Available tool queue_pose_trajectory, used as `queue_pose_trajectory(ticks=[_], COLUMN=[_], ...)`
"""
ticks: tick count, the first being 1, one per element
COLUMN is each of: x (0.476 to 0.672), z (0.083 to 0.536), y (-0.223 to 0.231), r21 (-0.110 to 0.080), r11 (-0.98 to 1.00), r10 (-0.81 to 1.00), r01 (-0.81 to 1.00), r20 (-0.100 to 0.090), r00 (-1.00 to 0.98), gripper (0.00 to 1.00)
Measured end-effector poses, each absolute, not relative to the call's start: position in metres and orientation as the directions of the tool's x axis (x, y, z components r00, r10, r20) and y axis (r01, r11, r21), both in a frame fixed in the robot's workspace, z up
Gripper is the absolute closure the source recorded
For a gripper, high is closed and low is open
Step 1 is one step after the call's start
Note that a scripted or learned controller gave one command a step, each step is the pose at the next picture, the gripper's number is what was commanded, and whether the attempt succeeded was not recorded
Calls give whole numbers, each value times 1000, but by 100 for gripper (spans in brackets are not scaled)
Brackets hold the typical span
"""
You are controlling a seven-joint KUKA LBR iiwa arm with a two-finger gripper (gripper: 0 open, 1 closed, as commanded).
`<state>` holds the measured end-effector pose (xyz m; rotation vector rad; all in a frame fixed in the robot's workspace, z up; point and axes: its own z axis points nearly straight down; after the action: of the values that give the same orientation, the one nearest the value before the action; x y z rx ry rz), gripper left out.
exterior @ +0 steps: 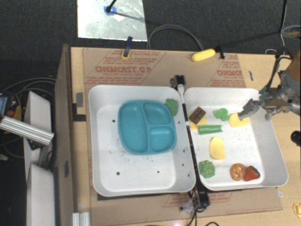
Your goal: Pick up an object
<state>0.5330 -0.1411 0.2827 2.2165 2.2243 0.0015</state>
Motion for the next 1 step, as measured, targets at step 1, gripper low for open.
queue_pose_trajectory(ticks=[1], x=[532], z=[142], y=[-99], r21=[-8], r11=[8], r10=[1000], r01=[1000], r20=[4], r00=[-8], gripper=[0])
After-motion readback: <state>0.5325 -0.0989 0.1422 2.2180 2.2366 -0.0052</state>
